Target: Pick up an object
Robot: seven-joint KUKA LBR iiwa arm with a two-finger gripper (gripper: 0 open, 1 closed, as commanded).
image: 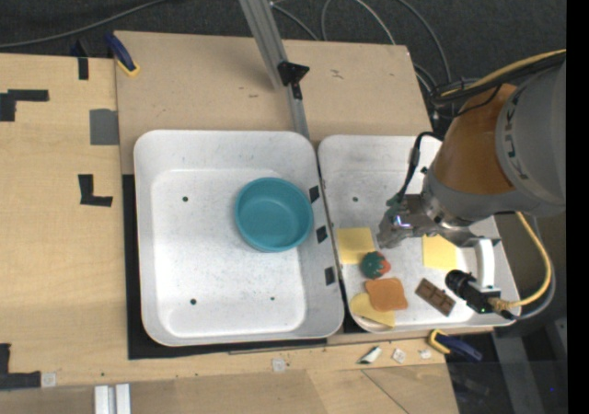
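gripper (398, 226) low in right bin (368, 159), just far of green ball (374, 265), likely lining up a grasp | jaws: cannot tell | yellow block (354, 242) beside ball | blue bowl (272, 213) in left bin (166, 219)

Grey arm (543, 141), orange band (474, 141), black cable (416, 168)

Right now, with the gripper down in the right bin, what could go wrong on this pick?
1. Clutter: the gripper hangs by a yellow square, with a green-red ball and orange piece close together, so it may nudge or catch the wrong one.
2. The ball is round and could roll off.
3. The brown block sits low by the arm's black fitting; a sweep might knock it.
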